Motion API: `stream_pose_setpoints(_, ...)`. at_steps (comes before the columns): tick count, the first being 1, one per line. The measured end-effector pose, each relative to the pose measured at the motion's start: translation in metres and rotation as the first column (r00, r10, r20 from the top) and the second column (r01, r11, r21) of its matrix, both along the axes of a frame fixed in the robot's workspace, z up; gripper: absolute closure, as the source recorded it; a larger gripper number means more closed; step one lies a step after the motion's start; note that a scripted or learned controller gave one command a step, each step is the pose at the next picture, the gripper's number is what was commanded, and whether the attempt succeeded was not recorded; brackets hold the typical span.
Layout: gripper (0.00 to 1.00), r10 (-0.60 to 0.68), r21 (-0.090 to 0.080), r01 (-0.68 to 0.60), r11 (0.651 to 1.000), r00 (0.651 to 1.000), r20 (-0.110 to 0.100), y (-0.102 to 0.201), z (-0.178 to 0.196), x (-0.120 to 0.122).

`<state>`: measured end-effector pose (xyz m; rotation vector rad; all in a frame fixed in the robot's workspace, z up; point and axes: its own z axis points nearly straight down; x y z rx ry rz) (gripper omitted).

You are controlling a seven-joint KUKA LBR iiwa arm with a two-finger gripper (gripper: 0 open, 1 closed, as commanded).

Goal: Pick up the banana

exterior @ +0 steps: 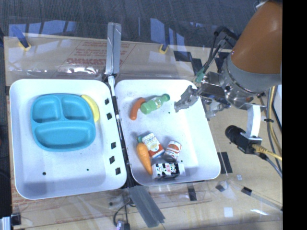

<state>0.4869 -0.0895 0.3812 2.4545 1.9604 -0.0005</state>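
The yellow banana (92, 107) lies in the left bin (29, 176), tucked against the right edge of a blue divided plate (62, 121). My gripper (197, 104) hangs over the upper right part of the right bin (204, 143), far to the right of the banana. It is open, with nothing between its fingers (184, 100).
The right bin holds a green bottle (154, 103) beside an orange sausage-shaped piece (136, 108), a carrot (143, 157), a small carton (150, 143), a can (172, 150) and a black-and-white carton (167, 170). A grey bar (113, 47) stands behind the bins' shared wall.
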Motion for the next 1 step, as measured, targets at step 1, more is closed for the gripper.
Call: stream_pose_setpoints(1,0.00,0.023,0.000,-0.023,1.000,1.000,-0.004,0.0008,-0.0518,-0.0102)
